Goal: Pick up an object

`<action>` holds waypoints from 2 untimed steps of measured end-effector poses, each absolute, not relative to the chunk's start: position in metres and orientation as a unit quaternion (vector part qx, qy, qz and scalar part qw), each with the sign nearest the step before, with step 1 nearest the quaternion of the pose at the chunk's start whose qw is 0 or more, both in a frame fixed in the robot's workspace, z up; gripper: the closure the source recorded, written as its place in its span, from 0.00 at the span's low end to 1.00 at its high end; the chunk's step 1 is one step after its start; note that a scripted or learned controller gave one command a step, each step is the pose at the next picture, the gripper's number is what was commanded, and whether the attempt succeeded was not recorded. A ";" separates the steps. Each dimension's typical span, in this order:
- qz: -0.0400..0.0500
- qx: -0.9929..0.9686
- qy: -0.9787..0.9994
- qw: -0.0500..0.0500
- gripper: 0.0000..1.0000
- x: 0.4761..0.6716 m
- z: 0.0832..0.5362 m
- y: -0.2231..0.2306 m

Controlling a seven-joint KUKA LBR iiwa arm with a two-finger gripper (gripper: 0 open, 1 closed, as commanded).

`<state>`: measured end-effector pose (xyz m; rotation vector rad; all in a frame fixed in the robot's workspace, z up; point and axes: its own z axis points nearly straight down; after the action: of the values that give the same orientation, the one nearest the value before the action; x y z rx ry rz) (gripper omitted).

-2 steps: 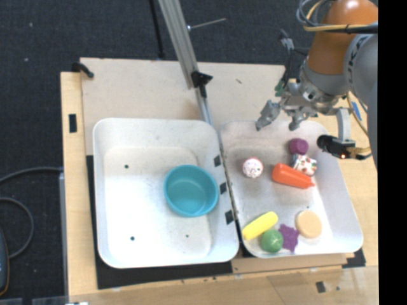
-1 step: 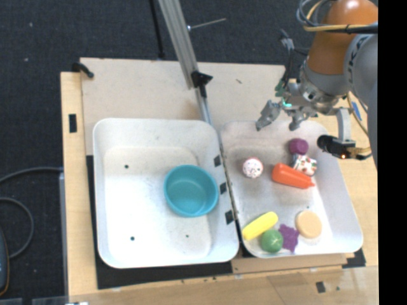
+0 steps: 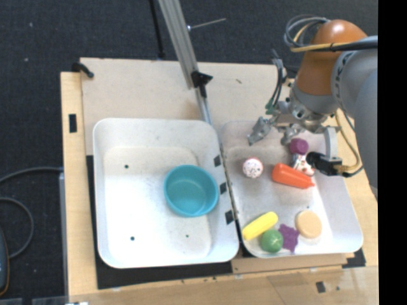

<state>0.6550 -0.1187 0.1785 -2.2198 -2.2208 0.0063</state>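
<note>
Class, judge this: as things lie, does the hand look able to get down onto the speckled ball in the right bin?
Probably yes. The speckled ball lies alone on bare bin floor, apart from the carrot, and the hand hangs just above it.

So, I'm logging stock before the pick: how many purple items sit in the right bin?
2. A round purple ball lies at the far side beside the gripper; a flat purple star-shaped toy lies at the near edge, beside the green ball. Others could be hidden.
</note>
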 end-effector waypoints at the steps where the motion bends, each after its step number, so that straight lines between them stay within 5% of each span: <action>1: 0.002 -0.707 -0.707 0.001 0.00 0.663 0.126 -0.123; 2: 0.001 -0.708 -0.707 0.000 0.00 0.663 0.100 -0.125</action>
<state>0.6634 -0.1245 0.0999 -2.2233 -2.2203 0.0044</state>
